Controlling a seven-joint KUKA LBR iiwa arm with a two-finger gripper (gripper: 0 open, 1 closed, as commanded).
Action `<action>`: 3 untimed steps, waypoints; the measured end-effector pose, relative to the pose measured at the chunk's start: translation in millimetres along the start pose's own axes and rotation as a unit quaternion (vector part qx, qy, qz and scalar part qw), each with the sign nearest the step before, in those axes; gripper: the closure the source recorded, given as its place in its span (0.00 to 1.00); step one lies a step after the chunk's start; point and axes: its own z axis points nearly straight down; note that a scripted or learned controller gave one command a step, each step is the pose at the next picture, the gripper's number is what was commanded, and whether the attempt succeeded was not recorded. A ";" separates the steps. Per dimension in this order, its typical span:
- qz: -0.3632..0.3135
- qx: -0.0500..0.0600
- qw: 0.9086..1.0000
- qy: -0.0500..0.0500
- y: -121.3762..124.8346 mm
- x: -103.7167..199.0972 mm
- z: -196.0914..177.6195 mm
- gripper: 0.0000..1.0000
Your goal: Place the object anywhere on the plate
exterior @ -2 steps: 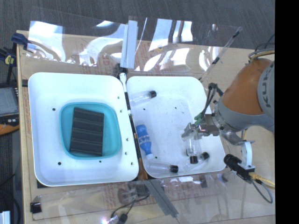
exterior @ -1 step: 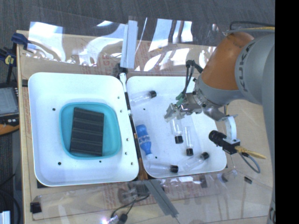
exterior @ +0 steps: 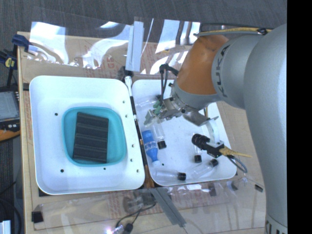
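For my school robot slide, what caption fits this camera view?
Grey arm reaches over the right bin of small objects; a dark ridged block lies on the blue plate in the left bin.

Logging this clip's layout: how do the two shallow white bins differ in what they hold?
The left white bin holds one light-blue square plate with a dark ribbed block lying on it. The right white bin holds scattered small items, including a blue-capped clear bottle, and the arm reaches into it. Both are shallow, white and round-cornered.

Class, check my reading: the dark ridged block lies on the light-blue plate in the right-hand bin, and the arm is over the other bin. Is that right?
Not quite. The camera view shows the dark ridged block on the light-blue plate in the left-hand bin; the arm is over the right-hand bin.
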 end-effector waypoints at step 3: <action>-0.105 0.000 0.994 -0.001 17.9 23.9 -0.4 0.00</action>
